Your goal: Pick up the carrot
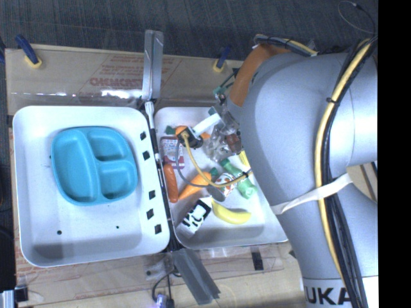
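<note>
The carrot [194, 187] is an orange tapered piece lying at a slant in the middle of the right bin [270, 235], among other small items. My gripper [223, 143] hangs over the upper middle of that bin, up and to the right of the carrot and apart from it. The grey arm with its orange band [247, 76] reaches in from the right and hides the bin's right side. A yellow cable loops from the gripper down past the carrot.
A red-orange sausage-like piece [170, 178] lies along the right bin's left wall. A yellow banana [231, 215] and a black-and-white item [196, 215] lie near its front. Green pieces [239, 179] sit under the wrist. A blue divided plate [95, 164] rests in the left bin [38, 236].
</note>
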Motion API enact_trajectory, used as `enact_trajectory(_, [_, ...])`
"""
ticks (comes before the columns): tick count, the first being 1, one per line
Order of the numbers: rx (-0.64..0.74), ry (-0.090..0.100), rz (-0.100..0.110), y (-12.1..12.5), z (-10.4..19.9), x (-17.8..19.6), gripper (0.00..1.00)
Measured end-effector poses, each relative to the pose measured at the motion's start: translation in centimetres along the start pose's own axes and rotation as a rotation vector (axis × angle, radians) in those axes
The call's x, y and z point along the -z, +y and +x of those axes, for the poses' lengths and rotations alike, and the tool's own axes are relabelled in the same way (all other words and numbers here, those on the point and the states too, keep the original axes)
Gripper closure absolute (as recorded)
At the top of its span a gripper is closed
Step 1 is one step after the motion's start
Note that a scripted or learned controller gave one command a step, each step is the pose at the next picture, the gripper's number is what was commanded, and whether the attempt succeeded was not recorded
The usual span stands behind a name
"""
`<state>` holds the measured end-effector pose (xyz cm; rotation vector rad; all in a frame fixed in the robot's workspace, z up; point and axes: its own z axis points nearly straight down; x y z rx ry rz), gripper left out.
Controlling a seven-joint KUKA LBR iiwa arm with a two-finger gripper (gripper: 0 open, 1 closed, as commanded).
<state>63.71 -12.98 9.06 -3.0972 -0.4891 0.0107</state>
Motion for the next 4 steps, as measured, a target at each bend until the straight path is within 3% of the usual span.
enact_trajectory(1, [-0.080,0.001,-0.001,-3.9,-2.4,0.0,1.00])
enact_trajectory(2, [-0.105,0.006,-0.005,-7.8,1.9,10.1,1.00])
enact_trajectory(3, [-0.107,0.001,-0.002,-3.6,1.2,0.1,1.00])
enact_trajectory(4, [-0.104,0.005,-0.005,-9.3,-0.6,11.5,1.00])
